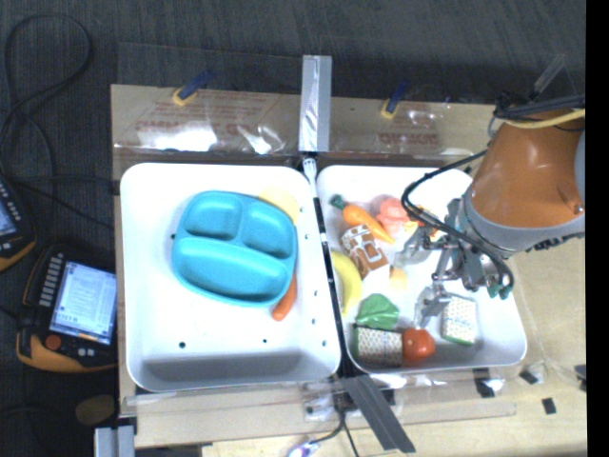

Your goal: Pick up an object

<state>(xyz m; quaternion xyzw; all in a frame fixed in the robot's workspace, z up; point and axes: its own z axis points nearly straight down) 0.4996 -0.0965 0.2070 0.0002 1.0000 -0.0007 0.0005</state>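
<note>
My gripper (440,288) hangs low in the right bin (514,343), under the arm's orange band (528,174). Right beside it, to the lower right, lies a small white and green box (460,324). A red tomato (419,345) and a patterned can (378,345) lie at the bin's front. A green leafy piece (378,309), a yellow banana (347,279), a brown and white box (365,246), a carrot (360,219) and a pink item (392,213) fill the bin's left half. I see nothing held in the gripper.
The left bin (152,350) holds a blue divided tray (234,246), with an orange piece (284,303) at its lower right and a yellow piece (278,201) behind it. A handheld pendant (71,303) lies left of the bench. Cables loop beside the wrist.
</note>
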